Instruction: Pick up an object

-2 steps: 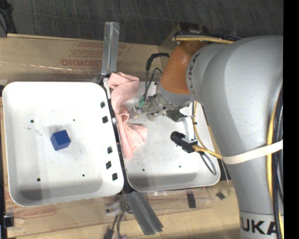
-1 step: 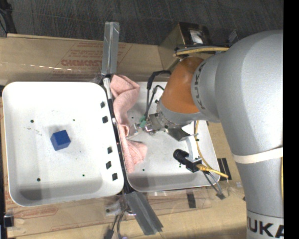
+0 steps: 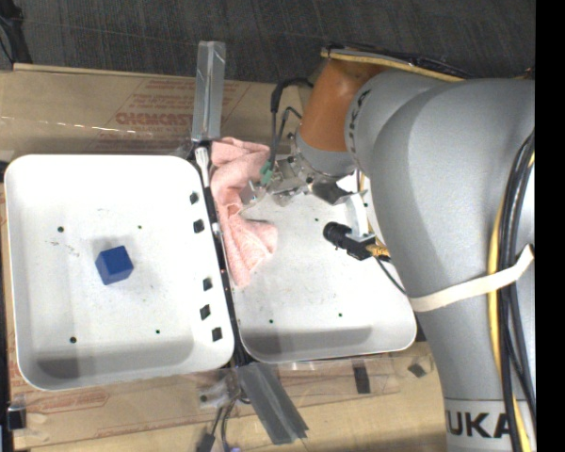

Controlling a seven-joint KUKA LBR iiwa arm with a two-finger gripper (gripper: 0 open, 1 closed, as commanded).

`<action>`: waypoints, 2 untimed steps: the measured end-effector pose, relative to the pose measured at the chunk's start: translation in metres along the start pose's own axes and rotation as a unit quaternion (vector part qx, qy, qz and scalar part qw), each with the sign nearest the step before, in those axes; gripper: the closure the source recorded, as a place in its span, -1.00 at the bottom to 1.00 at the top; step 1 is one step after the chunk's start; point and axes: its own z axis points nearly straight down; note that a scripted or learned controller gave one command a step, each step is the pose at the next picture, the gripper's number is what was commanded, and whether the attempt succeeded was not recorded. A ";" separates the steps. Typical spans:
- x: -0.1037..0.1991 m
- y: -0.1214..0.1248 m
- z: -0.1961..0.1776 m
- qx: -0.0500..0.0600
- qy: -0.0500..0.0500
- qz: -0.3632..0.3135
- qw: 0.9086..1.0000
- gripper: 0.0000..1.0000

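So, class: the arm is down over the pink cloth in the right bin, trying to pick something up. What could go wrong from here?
1. The pink cloth is soft and crumpled against the right bin wall; the gripper might pinch only a fold, which could slip out.
2. Working this near the divider, the gripper may knock the wall.
3. The blue cube sits far off in the left bin, so a retry means a long reach.

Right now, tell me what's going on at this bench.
A grey KUKA arm reaches from the right into the right bin, its gripper down at a crumpled pink cloth lying against that bin's left wall. Whether it has hold of the cloth is unclear. A blue cube sits alone in the left bin.
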 end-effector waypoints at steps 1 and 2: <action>0.025 -0.074 0.000 0.000 0.000 -0.024 1.000 -1.00; 0.025 -0.074 0.000 0.000 0.000 -0.024 1.000 -1.00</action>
